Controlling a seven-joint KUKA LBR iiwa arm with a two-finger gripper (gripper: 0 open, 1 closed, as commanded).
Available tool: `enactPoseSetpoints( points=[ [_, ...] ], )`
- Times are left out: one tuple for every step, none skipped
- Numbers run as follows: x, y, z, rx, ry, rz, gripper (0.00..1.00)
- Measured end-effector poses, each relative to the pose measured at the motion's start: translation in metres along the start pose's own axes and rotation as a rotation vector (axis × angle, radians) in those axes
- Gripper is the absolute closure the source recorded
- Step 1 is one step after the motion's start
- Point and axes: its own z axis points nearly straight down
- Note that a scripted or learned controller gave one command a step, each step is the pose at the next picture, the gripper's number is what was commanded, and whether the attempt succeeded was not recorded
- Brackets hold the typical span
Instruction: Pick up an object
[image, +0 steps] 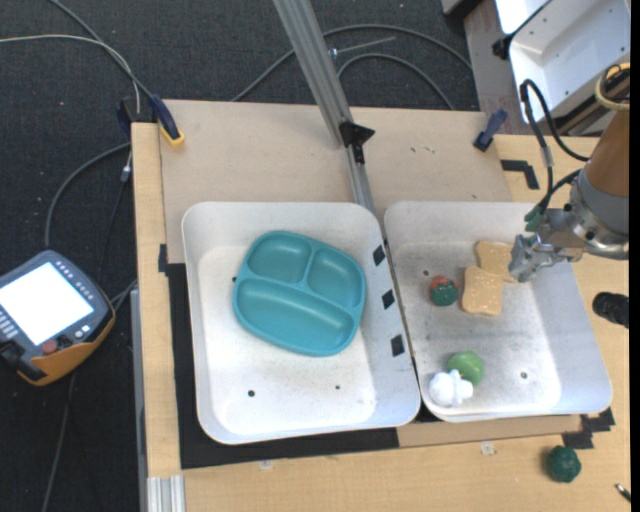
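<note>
Reaching in from the right edge, wrist bent down over the right-hand bin. Tool low over that bin's upper right part, tip just beside the upper of two tan bread-like pieces; cannot tell whether clenched or released, and nothing seen between its tips. Two white bins on the table, side by side. Five small things in the bin under the tool: upper tan slice touching or nearly touching the tool on its left; second tan slice just below and left of the tool, overlapping the first; one red-and-green fruit-like toy farther left; one green ball-like toy well below the tool; one white lumpy toy touching that green one. One teal divided plate, three compartments, in the far bin, well left of the tool. One dark green toy on the table outside the bins, far below the tool.
</note>
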Motion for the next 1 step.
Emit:
enactPoseSetpoints(
  points=[
    [0.0631, 0.0044, -0.0014, 0.000, 0.001, -0.003, 1.00]
  ],
)
